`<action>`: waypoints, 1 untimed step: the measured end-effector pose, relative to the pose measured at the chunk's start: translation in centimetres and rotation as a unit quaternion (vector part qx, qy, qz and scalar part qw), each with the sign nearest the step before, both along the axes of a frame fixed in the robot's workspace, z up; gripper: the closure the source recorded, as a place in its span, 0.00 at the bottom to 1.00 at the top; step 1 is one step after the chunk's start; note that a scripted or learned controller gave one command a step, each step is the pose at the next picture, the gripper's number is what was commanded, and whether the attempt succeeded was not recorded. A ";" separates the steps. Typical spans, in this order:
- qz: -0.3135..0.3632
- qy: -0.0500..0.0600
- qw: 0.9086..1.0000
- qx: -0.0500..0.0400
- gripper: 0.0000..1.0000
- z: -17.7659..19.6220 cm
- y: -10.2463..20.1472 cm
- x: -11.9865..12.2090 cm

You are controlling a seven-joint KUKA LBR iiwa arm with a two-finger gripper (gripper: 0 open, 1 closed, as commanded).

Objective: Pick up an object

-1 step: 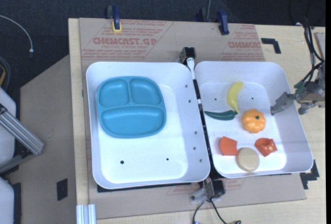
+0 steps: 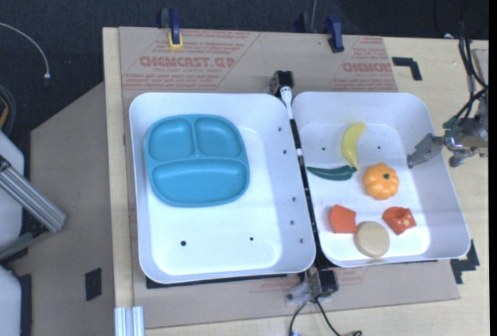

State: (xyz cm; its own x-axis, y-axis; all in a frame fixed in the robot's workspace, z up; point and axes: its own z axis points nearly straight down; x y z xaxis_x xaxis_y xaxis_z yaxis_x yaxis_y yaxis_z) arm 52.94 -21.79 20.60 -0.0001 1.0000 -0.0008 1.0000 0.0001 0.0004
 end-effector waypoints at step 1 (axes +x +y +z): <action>0.000 0.003 1.000 0.002 0.00 -6.0 -0.4 -0.8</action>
State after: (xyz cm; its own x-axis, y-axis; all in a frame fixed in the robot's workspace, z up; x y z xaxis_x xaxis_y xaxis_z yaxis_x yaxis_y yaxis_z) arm 52.17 -22.20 14.60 0.0009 1.0000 0.0029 1.0000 -0.0009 -0.0066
